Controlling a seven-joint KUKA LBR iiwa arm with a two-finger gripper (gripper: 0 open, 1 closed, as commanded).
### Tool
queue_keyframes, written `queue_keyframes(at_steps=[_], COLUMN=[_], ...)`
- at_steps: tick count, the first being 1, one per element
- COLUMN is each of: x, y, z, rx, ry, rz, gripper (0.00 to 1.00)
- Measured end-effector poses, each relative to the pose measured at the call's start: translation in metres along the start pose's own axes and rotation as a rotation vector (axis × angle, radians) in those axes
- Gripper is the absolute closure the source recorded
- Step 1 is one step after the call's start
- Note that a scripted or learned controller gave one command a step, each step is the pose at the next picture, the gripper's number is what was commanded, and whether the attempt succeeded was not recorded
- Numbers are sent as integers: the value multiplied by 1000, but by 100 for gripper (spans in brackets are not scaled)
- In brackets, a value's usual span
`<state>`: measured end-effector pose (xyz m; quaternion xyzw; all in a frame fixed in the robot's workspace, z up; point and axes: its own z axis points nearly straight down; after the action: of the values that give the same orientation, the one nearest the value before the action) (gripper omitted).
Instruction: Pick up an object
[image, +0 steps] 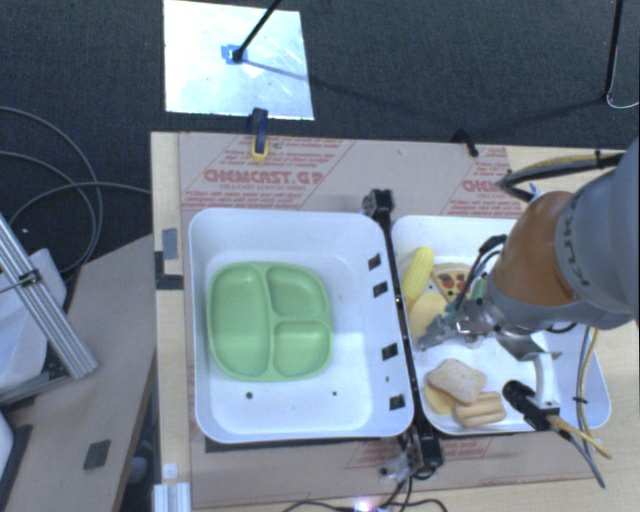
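My gripper (447, 327) hangs low over the middle of the right bin (600, 400), at the end of the grey arm with its orange band (535, 265). Just left of it lies a pale yellow piece (427, 310), close to the gripper's tip. A yellow banana-like toy (417, 268) and a small pizza-like piece with red dots (451, 281) lie behind it. In front of it sit a tan bread slice (456, 380) and a tan bun (478, 411). The arm hides the bin's right part.
The left bin (215, 240) holds a green divided plate (269, 320). A black divider with clips (395, 310) runs between the bins. Cardboard (300, 175) lies under both bins, and a metal frame (45, 310) stands at the far left.
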<state>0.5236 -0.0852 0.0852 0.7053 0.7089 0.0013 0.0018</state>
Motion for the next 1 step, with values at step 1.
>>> queue_keyframes(at_steps=[1], x=[-28], y=[-37], z=[-1], rx=[0], ry=[0], rz=[6], gripper=[0])
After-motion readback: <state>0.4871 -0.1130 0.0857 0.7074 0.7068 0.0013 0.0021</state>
